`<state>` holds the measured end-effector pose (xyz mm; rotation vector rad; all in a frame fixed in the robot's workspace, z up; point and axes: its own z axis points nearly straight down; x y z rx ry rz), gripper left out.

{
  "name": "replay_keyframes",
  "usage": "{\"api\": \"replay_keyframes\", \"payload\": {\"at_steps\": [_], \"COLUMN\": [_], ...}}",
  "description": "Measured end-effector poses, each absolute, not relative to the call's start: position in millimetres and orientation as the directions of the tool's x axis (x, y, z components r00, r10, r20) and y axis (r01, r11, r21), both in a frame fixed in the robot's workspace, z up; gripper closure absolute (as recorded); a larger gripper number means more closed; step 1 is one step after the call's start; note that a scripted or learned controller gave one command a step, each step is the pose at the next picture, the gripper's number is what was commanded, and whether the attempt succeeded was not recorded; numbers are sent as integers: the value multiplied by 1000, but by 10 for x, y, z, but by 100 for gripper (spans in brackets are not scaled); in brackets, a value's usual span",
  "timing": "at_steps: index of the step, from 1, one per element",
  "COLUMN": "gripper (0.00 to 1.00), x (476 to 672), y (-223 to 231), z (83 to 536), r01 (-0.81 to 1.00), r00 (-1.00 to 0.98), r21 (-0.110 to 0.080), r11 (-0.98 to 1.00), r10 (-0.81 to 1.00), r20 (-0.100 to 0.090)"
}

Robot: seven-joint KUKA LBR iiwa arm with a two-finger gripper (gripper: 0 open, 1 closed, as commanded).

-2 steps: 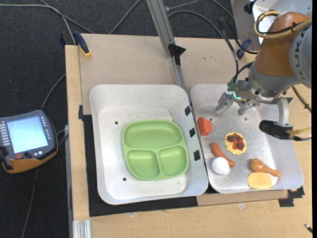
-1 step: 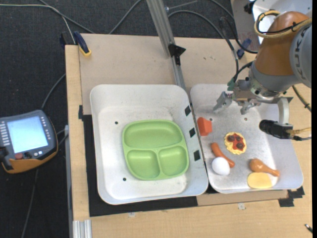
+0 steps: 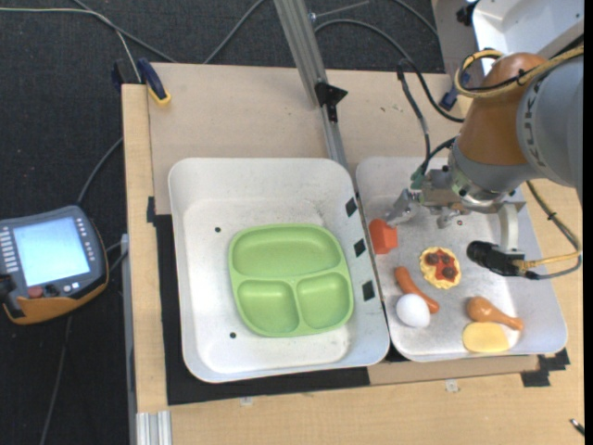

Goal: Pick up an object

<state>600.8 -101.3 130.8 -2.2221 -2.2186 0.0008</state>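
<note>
— Hanging over the right bin (image 3: 547,327) near the table's (image 3: 232,109) right edge, the gripper (image 3: 435,207); I cannot tell its state.
— The objects?
— An orange block (image 3: 383,236), small pizza (image 3: 440,267), carrot (image 3: 414,287), egg (image 3: 413,311) and drumstick (image 3: 494,312) lie there. No legible writing.

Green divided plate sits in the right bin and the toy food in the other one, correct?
Not quite: the camera view shows the green divided plate in the left bin; the toy food, like the egg, lies in the right bin.
</note>
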Motion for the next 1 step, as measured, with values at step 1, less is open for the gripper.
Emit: {"api": "replay_keyframes", "payload": {"at_steps": [1], "gripper": [0], "x": [6040], "y": [-1104], "z": [1234], "r01": [1000], "r00": [9], "r21": [20], "r11": [-8], "r10": [1000], "r20": [-17]}}
